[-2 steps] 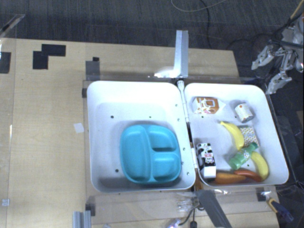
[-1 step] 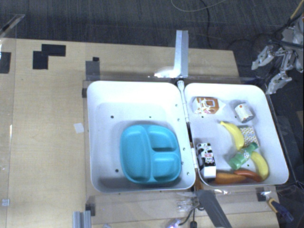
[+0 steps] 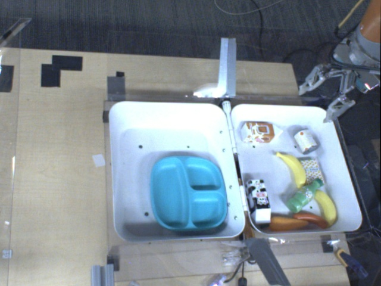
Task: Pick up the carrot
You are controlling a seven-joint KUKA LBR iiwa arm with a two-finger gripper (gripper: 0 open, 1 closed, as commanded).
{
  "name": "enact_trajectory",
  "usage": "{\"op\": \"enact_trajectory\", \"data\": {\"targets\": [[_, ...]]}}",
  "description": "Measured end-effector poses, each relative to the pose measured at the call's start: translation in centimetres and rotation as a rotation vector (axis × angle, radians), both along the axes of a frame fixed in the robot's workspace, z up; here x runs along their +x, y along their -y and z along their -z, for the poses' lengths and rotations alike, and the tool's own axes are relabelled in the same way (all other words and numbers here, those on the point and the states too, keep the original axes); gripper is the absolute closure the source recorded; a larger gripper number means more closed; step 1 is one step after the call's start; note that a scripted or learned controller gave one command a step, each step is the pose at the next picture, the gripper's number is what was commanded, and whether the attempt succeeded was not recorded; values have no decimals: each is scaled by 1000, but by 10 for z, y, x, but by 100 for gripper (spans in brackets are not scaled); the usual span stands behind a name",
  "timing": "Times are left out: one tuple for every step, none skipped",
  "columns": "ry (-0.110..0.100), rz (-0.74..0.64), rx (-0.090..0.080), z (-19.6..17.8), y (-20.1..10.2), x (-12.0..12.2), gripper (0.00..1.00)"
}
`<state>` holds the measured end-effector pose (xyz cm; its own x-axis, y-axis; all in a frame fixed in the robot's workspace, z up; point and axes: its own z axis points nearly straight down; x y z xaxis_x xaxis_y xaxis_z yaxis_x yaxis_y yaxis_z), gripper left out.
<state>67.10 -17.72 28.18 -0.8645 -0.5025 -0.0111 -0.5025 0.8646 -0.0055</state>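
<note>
— Orange carrot [image 3: 293, 221], where does it lie?

— At the near edge of the right bin [image 3: 351, 177], flat on its side, just beside a small black-and-white carton [image 3: 258, 198] and under the end of a green bottle [image 3: 304, 196].

— And the claw [image 3: 327, 92]?

— Above the far right corner of that bin, well apart from the carrot. Its two fingers [image 3: 312, 80] are spread wide, with nothing between them.

— What else sits in that bin?

— Two bananas [image 3: 293, 167], a small white cup [image 3: 305, 140], and an orange-and-white packet [image 3: 258, 132].

— The left bin [image 3: 128, 130]?

— A blue divided plate [image 3: 188, 191] rests in it.
</note>
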Motion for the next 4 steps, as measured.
{"op": "enact_trajectory", "data": {"targets": [[0,-402,-5,-25,27,-44,0],[-2,-697,-5,34,0,-5,0],[-2,-1120,-9,85,25,0,0],[-2,-1397,-12,194,-57,-19,0]]}}
